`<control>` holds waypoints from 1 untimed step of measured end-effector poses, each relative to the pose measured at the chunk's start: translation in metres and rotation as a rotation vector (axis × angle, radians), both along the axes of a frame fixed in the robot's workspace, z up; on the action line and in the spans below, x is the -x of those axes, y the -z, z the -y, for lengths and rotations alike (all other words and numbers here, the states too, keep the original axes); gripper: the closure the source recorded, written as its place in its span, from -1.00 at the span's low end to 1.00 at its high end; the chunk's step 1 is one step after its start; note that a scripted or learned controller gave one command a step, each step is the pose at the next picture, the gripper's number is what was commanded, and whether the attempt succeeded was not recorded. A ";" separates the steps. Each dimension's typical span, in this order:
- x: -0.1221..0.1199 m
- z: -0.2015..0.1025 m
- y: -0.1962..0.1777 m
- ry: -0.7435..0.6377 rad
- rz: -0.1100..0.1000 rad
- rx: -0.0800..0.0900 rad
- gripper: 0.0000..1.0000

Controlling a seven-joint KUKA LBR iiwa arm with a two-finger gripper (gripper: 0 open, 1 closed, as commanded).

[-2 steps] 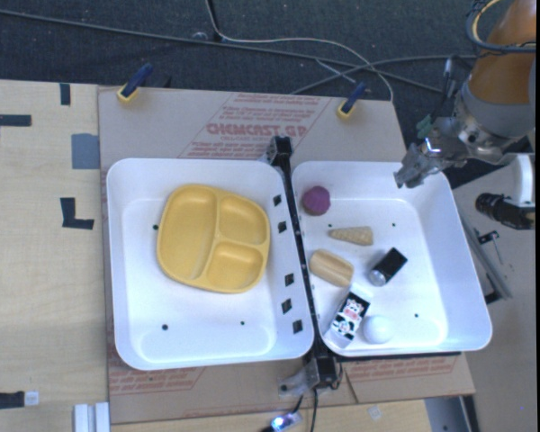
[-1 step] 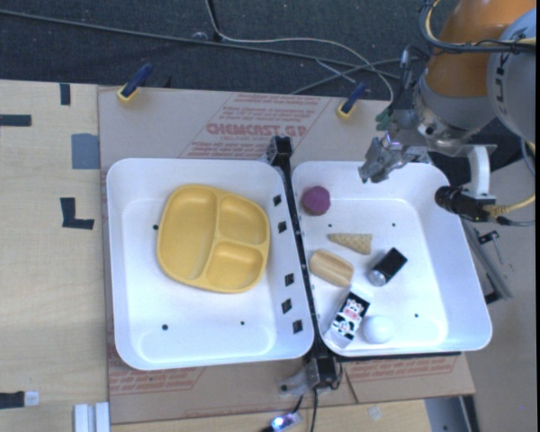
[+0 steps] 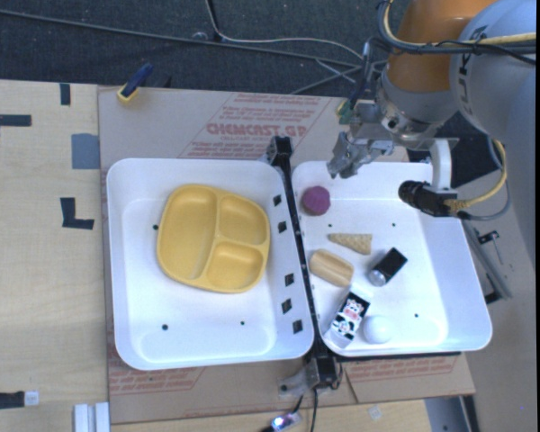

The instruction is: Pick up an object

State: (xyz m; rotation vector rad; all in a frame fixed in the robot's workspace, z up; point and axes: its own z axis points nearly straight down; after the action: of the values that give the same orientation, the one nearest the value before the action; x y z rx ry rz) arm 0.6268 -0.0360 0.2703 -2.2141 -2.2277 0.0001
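My gripper [image 3: 344, 163] hangs over the far edge of the right bin [image 3: 450, 241], with nothing between its fingers. Just below and left of it lies a purple ball [image 3: 316, 200]. Further toward the front lie a tan cone-shaped wedge [image 3: 351, 241], a tan bread roll [image 3: 330, 267], a small black block [image 3: 388, 265], a black-and-white carton [image 3: 349, 319] and a white ball [image 3: 377, 329].
The left bin [image 3: 135, 322] holds a yellow divided plate [image 3: 213, 238]. A black clip divider [image 3: 291, 241] runs between the two bins. A black cable connector [image 3: 427, 196] juts over the right bin's far right side. Cables trail behind the bench.
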 end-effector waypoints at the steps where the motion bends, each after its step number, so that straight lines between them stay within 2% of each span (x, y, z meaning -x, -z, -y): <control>1: -0.005 -0.058 0.019 0.001 -0.002 0.001 1.00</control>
State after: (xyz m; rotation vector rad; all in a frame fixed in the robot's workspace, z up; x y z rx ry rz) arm 0.6321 0.0220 0.2516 -2.2141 -2.2261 0.0032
